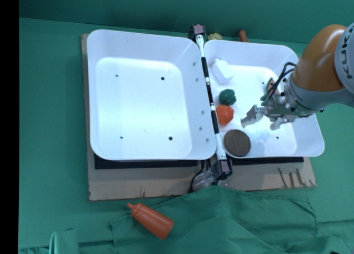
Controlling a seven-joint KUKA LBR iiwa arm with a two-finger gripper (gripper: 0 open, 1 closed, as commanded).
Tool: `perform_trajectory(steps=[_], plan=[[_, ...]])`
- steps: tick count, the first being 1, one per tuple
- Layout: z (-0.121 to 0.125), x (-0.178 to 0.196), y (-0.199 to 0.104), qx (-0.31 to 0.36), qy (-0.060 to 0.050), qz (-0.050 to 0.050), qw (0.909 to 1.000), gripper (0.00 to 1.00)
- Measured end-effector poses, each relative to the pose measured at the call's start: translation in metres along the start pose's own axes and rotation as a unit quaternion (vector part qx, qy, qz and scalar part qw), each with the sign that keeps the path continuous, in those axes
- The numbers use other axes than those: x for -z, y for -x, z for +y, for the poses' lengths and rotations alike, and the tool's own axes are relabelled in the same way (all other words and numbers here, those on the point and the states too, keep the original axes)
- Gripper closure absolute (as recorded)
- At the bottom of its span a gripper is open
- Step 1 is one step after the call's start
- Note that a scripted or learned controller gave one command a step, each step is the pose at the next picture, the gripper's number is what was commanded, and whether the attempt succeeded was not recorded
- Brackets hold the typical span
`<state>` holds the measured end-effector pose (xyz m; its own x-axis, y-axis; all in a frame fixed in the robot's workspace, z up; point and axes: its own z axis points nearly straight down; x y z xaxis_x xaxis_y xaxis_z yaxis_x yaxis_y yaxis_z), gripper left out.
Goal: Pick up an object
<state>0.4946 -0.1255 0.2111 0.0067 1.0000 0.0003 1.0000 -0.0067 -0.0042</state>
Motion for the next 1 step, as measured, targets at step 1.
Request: perform_trajectory(steps=[1], plan=[[-0.0276,0.0646,-0.0111,0.002,0.007,-0.001,1.0000,0.00]])
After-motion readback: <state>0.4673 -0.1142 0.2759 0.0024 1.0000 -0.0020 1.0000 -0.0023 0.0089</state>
